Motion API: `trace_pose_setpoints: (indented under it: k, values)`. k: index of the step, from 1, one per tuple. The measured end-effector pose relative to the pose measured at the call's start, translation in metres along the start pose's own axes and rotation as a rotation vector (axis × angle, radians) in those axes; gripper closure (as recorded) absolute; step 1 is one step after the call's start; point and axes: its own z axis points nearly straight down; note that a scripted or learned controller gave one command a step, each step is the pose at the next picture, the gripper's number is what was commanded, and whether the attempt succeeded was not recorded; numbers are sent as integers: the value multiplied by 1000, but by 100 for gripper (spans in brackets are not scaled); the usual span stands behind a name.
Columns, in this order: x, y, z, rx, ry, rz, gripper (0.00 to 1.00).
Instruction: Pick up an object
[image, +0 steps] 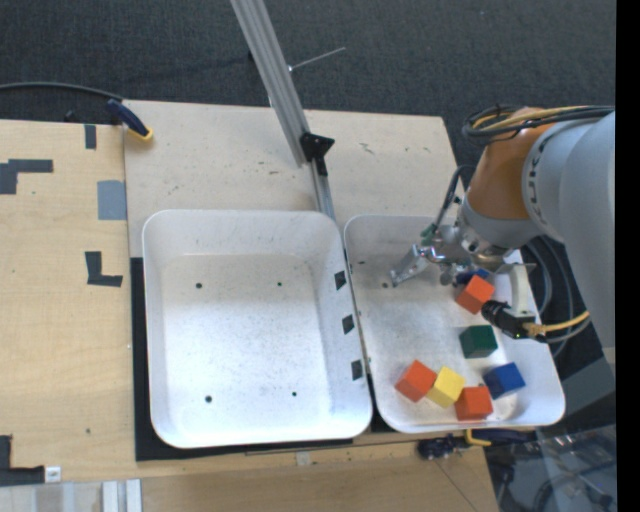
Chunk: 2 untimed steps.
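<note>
The gripper (405, 272) hangs over the upper part of the right bin (400, 236), its metal fingers pointing toward that bin's upper left corner, and they look parted with nothing between them (the tips are small and partly blurred, so I judge them released rather than clenched). Under the tips lies only bare speckled bin floor. The nearest candidate is an orange cube (475, 292), which sits just behind the gripper on the wrist side, toward the bin's right wall and tucked close under the grey arm (560, 190); a sliver of blue shows just above it, too hidden to name. Further down the bin from the gripper comes a green cube (478, 341), and nearer the bin's bottom edge a cluster: an orange block (415, 381) touching a yellow cube (447, 386), a red-orange cube (473, 402) just beside that, and a blue cube (504, 379) at the right end. So every object lies below or to the right of the tips, none ahead of them; the cubes offer no long axis to align with. My judgement is that the pick calls for drawing back toward the bin's right wall or lower half before descending. The left bin (160, 330) stands alongside, touching the right one at their shared rim.
</note>
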Motion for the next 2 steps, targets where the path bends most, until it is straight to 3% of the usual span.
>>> trace_pose_setpoints:
  k: [1,2]
  values:
    - [1,-1,22,-4,-1,-1,0]
    - [2,0,11,-5,1,-2,100]
